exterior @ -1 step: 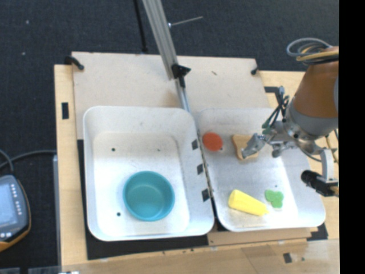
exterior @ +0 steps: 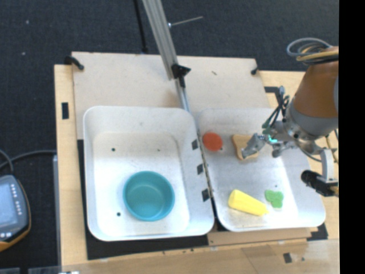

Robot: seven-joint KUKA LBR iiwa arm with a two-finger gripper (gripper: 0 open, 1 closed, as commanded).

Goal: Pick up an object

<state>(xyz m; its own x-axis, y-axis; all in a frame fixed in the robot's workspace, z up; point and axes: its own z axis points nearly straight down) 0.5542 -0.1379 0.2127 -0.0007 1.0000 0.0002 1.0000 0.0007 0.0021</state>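
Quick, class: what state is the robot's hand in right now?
Hand: low in the right bin, over the tan block; open or closed cannot be told, and no grasp is visible.

There are two white bins on the bench: the left bin [exterior: 97, 124] and the right bin [exterior: 311, 210], set side by side. The left bin holds one thing, a single teal bowl [exterior: 149, 195] toward its 6 o'clock side. The right bin holds four loose things: one orange ball [exterior: 213, 141] at about 10 o'clock, one tan block [exterior: 242, 144] near 12 o'clock, one yellow wedge [exterior: 247, 202] at about 6 o'clock, and one small green piece [exterior: 275, 198] just beside it toward 5 o'clock. That makes five loose things across the two bins. One robot arm [exterior: 316, 96] reaches in from 3 o'clock.
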